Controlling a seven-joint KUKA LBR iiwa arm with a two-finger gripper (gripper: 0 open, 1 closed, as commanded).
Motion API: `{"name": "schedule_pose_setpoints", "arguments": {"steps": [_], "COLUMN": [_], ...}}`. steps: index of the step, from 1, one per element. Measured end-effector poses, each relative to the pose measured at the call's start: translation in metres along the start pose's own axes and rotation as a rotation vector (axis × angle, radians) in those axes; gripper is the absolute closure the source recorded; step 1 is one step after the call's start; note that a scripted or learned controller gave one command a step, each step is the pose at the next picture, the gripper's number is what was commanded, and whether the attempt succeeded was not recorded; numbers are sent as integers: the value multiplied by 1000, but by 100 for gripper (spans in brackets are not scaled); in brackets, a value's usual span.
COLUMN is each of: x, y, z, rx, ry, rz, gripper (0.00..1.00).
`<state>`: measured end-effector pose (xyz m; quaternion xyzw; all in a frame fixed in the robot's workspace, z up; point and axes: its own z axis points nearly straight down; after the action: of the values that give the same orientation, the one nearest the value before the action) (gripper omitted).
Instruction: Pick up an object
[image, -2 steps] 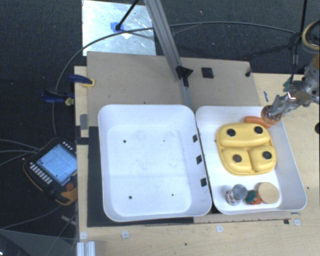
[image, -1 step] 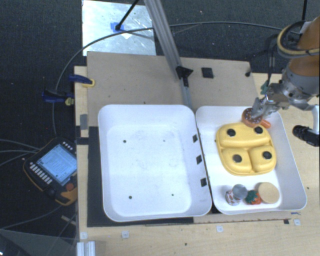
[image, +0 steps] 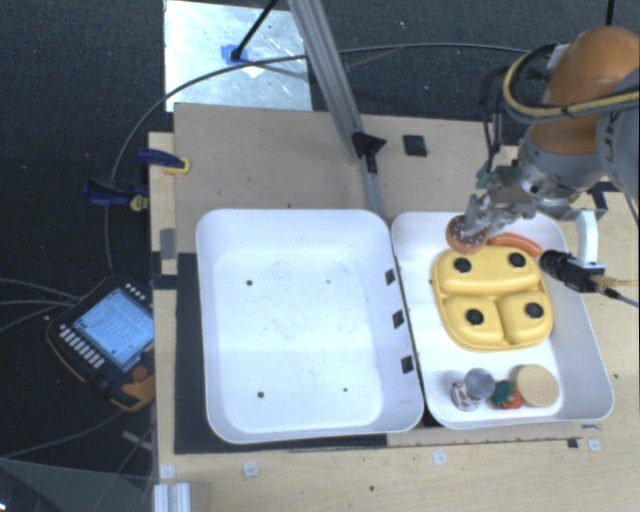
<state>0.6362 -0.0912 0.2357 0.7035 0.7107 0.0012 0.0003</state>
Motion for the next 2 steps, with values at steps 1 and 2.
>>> {"name": "schedule_pose_setpoints", "arguments": {"steps": [1,2], "x": [46,100], "y": [6,10], "z": [-2,-9], "rx": [-1,-1], "ry": [0,1], "rz": [0,0], "gripper": [100,100]}}
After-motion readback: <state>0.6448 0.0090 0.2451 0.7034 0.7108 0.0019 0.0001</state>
